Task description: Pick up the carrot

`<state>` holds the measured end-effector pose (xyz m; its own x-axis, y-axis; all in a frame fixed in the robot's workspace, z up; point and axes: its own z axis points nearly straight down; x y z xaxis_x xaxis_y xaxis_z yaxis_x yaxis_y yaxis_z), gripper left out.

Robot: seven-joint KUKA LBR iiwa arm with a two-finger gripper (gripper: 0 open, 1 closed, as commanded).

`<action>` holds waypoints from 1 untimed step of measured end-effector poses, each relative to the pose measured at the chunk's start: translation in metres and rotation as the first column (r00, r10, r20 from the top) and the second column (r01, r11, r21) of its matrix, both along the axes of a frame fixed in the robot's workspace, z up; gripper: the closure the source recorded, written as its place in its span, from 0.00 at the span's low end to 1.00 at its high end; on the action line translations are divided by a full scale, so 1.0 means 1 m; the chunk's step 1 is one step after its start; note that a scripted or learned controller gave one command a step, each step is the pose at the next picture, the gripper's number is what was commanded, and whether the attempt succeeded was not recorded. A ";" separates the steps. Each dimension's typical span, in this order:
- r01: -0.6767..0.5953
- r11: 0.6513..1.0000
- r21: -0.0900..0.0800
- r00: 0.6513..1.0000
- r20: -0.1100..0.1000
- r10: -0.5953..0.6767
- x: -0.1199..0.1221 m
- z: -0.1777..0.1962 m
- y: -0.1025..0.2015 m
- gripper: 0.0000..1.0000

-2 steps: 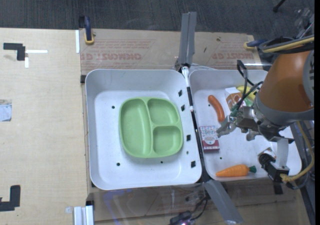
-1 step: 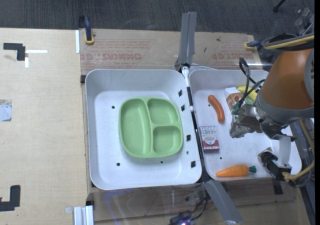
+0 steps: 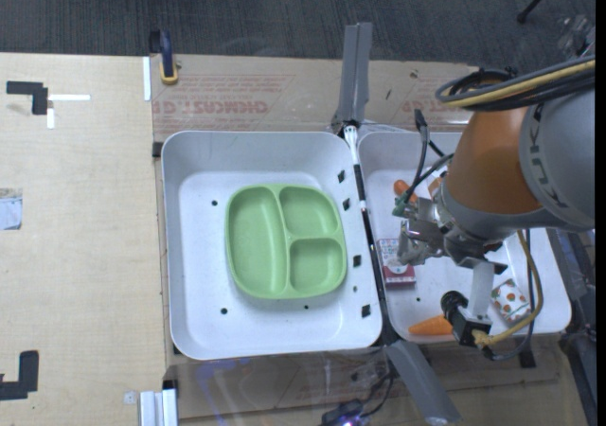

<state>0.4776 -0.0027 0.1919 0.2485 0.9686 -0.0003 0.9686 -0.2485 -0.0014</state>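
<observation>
On my left sits the left bin, and in it lies a green divided plate with three compartments, flat on the white floor. Next comes the right bin, and my arm reaches over it from the right, the orange band above my wrist covering much of that bin. My gripper hangs low over a small red-and-white packet near the bin's left wall; I cannot tell how it is set. The carrot lies at the near edge of the right bin, apart from my gripper. Farther right lies a white packet with orange spots.
</observation>
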 end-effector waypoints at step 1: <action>-0.207 0.978 0.000 0.978 0.000 0.207 0.000 0.000 -0.013 1.00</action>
<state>0.4775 -0.0152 0.1919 0.0422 0.9991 -0.0004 0.9991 -0.0422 -0.0013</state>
